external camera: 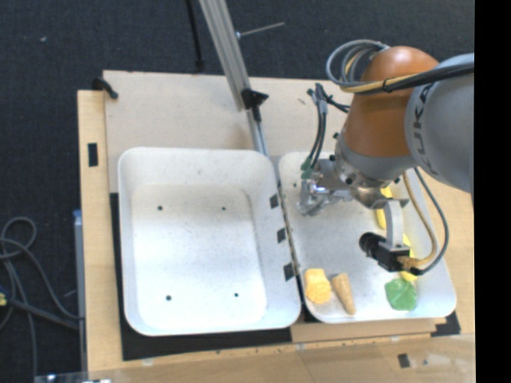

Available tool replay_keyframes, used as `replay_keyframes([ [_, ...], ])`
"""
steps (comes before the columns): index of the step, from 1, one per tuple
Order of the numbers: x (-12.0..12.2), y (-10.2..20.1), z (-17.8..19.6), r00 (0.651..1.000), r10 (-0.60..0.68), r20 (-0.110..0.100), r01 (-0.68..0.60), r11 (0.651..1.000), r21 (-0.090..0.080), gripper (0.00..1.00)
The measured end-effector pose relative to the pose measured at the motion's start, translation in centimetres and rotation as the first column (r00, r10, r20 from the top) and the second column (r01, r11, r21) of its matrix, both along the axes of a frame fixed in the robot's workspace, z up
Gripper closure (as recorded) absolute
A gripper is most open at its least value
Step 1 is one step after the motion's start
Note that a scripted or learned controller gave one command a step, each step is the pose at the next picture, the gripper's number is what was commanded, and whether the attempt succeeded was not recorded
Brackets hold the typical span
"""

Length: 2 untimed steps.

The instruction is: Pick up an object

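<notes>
Camera view is looking down at a slant on the bench (184, 118), and nearest its front edge the right bin (335, 242) is carrying the loose objects along its near rim; a yellow block (318, 286) is lying by the near left corner of that bin, with a tan cone (344, 292) just beside it on its right, tip pointing toward the near rim; a green lump (402, 294) is sitting farther right, near the near right corner, apart from the cone; a black fitting (382, 248) on the arm's cabling is hanging just above the green lump, with yellow pieces (397, 228) showing partly beside it. Farther back, the gripper (314, 198) is hovering over the far left part of the right bin, close to the wall shared with the left bin (200, 238); whether it is spread or closed I cannot tell, since the metal parts are blurring together, and nothing is visibly caught in it; the block and the cone are lying nearer the camera than the gripper, well apart from it. Behind the gripper the orange band (383, 102) and the grey arm (443, 126) are reaching in from the right; at the far side a slanted metal rail (227, 46) is rising from behind the bins.
</notes>
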<state>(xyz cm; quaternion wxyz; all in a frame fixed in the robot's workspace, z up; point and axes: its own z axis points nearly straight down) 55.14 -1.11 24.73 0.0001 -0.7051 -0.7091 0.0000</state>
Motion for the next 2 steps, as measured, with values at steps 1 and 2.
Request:
replay_keyframes([
  [1, -0.9, 4.8, 0.7, 1.000, 0.002, 0.001, -0.002, 1.000, 0.002, 1.00],
  [2, -1.8, 10.1, -1.5, 1.000, 0.002, -0.001, -0.002, 1.000, 0.001, 1.00],
])
